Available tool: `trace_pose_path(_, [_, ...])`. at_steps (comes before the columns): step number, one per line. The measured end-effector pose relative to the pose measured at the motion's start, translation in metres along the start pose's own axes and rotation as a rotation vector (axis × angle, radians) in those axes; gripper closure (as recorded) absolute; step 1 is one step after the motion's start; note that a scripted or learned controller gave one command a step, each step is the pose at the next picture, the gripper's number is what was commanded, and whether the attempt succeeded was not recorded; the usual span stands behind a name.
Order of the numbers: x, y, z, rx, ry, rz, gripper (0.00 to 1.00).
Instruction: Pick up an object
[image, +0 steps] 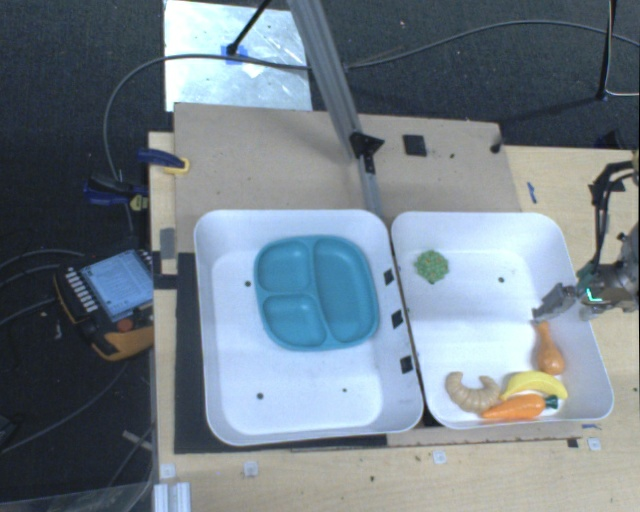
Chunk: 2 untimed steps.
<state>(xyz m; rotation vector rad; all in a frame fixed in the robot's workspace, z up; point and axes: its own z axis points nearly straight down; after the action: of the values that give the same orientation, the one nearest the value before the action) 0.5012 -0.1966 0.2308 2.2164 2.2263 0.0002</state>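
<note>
The right bin (480, 300) holds several toy foods. A green broccoli-like piece (432, 266) lies near its back left. An orange gourd-shaped piece (548, 352) stands by the right wall. A yellow banana (535, 384), an orange carrot (515, 407) and a tan curved piece (470, 389) cluster at the front right. My gripper (556, 300) reaches in over the right wall, just above and behind the orange gourd piece, apart from the others. Nothing shows held in it.
A blue divided plate (316, 292) rests in the left bin (230, 400). A metal pole (335, 90) slants down to the back of the bins. Cables and a handheld device (110, 290) lie off the bench to the left.
</note>
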Motion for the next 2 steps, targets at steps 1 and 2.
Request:
trace_pose_path(1, [0.000, 0.000, -0.001, -0.001, 0.000, 0.000, 0.00])
trace_pose_path(2, [0.005, -0.009, 0.053, 0.003, 0.001, 0.003, 0.00])
